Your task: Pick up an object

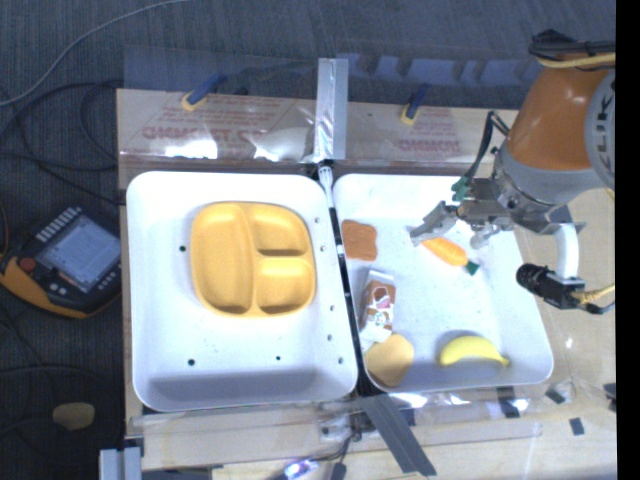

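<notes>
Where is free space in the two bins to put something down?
Left bin: a bare strip all around the yellow tray. Right bin: a bare middle patch between the packet, the carrot and the banana. Its left edge is crowded, and the claw hangs over the carrot.

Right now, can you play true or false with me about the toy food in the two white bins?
1. The yellow tray lies in the left bin. True.
2. The banana lies in the left bin. False: it is in the right bin, near the front.
3. The gripper is above the right bin, close to the carrot. True.
4. The yellow tray has food in it. False: its compartments are bare.
5. A small packet lies between the toast and the chip. True.
</notes>
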Action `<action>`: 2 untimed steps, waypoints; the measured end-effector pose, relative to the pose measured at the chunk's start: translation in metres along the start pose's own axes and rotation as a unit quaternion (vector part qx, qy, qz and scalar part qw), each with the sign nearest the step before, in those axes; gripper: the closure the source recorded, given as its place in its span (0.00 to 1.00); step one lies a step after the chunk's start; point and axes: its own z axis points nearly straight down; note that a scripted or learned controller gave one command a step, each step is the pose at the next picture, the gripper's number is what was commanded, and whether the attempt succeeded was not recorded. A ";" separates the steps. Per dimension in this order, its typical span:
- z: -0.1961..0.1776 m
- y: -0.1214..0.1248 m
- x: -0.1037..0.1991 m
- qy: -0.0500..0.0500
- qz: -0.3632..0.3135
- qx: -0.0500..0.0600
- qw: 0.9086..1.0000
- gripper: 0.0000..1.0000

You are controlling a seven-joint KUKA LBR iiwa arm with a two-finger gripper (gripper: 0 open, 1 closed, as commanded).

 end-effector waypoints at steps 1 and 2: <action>0.064 0.022 -0.056 -0.001 0.033 0.000 0.999 0.00; 0.147 0.040 -0.058 -0.003 0.042 -0.006 0.999 0.00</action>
